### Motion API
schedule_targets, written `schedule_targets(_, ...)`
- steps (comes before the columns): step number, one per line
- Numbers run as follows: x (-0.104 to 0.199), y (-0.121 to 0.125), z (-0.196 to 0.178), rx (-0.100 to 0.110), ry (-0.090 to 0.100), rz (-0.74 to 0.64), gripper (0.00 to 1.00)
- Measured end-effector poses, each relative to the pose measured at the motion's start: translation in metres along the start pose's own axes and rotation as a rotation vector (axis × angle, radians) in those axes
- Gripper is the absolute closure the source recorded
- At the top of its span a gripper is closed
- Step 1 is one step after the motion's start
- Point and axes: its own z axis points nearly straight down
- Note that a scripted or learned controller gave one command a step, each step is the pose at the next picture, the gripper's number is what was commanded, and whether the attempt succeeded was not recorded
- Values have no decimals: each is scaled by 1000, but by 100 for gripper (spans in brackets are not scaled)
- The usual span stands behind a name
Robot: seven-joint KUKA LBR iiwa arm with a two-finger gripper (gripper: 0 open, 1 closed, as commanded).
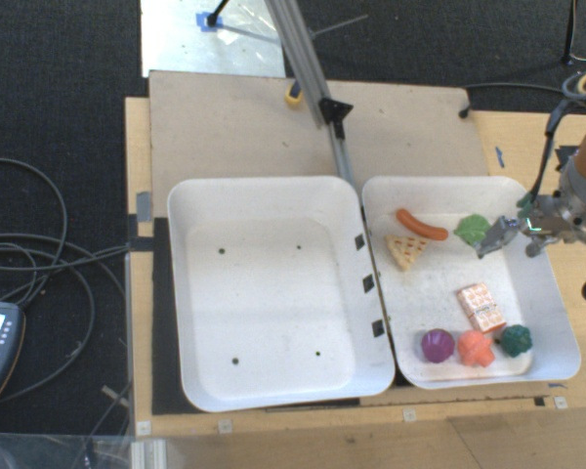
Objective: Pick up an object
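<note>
Up at the right bin's [557,306] far right rim, the gripper [503,236] hung with fingers spread, pinching nothing; just beside it lay the green lettuce toy [473,229]; the sausage [421,225] lay farther left.

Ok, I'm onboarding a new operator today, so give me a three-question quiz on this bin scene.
1. True or false: the purple ball lies in the left bin.
2. Which item sits nearest the gripper: A) hot dog B) light green vegetable C) pink box
3. Fill in: the cheese wedge lies just below the ____.

Key: 1 false; 2 B; 3 hot dog.
</note>
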Motion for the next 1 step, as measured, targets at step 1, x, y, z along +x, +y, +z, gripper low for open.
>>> schedule_targets(1,0,1,-2,-5,-1,0,0)
